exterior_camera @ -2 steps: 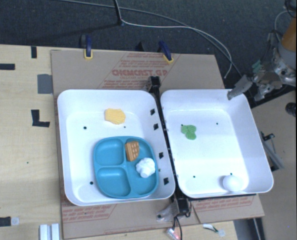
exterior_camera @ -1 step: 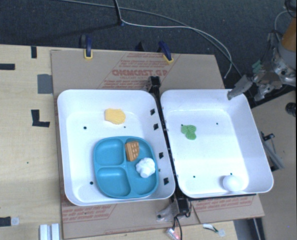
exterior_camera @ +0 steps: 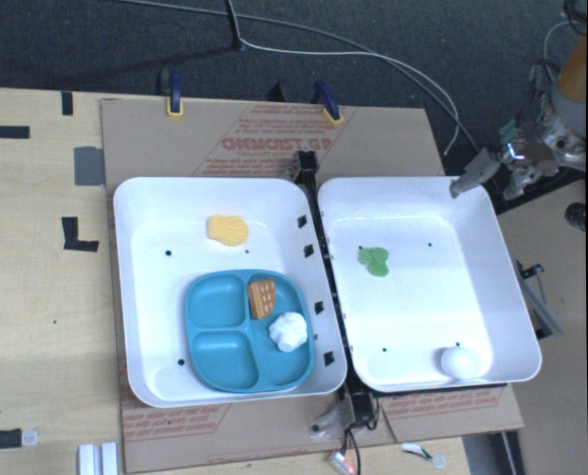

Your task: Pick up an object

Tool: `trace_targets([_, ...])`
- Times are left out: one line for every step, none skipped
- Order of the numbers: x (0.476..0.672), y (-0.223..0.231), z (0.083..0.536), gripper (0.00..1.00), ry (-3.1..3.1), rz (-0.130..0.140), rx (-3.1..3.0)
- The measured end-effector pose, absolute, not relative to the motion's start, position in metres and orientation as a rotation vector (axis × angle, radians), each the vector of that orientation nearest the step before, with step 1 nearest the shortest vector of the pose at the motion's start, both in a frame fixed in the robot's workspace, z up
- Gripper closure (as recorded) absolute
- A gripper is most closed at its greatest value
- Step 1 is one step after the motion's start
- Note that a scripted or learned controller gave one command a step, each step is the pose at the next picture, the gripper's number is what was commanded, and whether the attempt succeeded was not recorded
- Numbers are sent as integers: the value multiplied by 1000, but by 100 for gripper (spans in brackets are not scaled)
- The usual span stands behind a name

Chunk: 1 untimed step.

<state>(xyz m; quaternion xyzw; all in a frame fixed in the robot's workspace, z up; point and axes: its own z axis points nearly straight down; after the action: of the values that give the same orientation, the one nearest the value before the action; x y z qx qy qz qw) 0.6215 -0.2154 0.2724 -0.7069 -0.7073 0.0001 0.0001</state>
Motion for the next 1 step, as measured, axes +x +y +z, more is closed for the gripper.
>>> trace_targets([622, -215, 272, 0, -2222, 0, -2221])
